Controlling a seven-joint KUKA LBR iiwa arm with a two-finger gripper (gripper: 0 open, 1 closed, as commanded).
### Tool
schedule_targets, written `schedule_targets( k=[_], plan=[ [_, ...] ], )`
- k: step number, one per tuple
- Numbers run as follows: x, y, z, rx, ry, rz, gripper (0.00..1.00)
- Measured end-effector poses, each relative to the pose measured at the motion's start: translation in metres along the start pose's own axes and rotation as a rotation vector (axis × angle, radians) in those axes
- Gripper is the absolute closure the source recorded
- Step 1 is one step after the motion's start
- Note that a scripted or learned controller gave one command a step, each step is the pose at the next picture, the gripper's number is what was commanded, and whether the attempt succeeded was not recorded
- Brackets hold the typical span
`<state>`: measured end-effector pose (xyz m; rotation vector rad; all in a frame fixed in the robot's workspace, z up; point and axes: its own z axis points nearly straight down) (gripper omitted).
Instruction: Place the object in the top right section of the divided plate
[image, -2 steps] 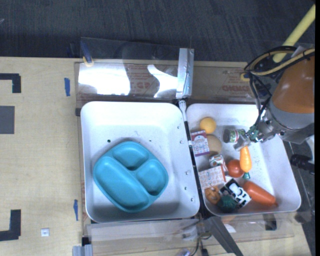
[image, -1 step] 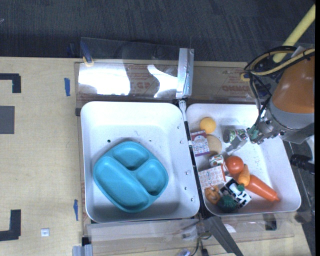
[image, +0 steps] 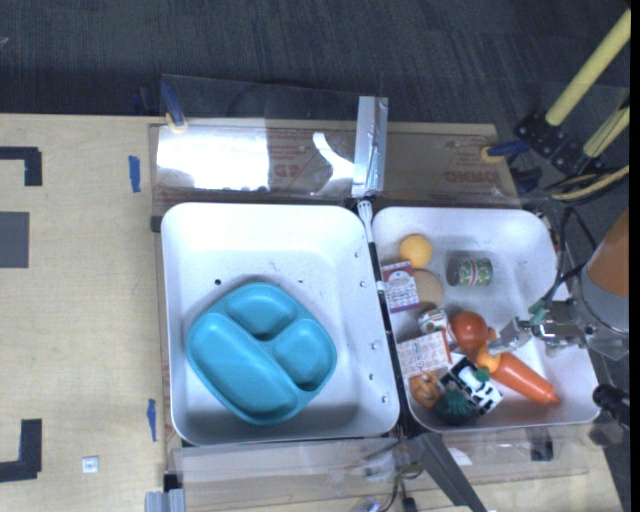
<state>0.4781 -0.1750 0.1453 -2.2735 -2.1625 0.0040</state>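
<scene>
Over in the right bin (image: 540, 235), the gripper (image: 527, 330) is reaching in from the right side, low over the toys. I cannot tell how it is set, because it is small and blurry. Its tip is sitting just beside the orange carrot (image: 522, 376), which is lying tilted near the near right corner of this bin. Whether they are touching, I cannot tell. Nothing is showing in its grip.

Just to the left of the tip, a red tomato (image: 466, 327) is resting against the carrot's top end. Near that, a black and white toy (image: 475, 385) is lying by a dark green thing (image: 455, 406) and a small orange toy (image: 425, 388). Some little printed packets (image: 400, 288) are leaning along the left wall of this bin. Farther back, a yellow ball (image: 416, 249) is sitting near a small green can (image: 469, 270), which is lying on its side.

To the left, the left bin (image: 200, 240) is holding the blue divided plate (image: 262, 350). The plate is sitting a bit turned, toward the near side of its bin. It has one long part and two smaller parts, and its top right section (image: 262, 308) is showing only blue.

Both bins are resting side by side on the wooden counter (image: 70, 300), touching in the middle.
</scene>
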Motion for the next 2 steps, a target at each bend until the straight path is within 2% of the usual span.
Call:
schedule_targets(
  k=[1,2],
  plan=[
    [0.012,0.001,-0.037,-0.006,-0.001,0.445,0.00],
    [-0.022,0.023,-0.020,-0.001,0.000,0.979,0.00]
  ],
)
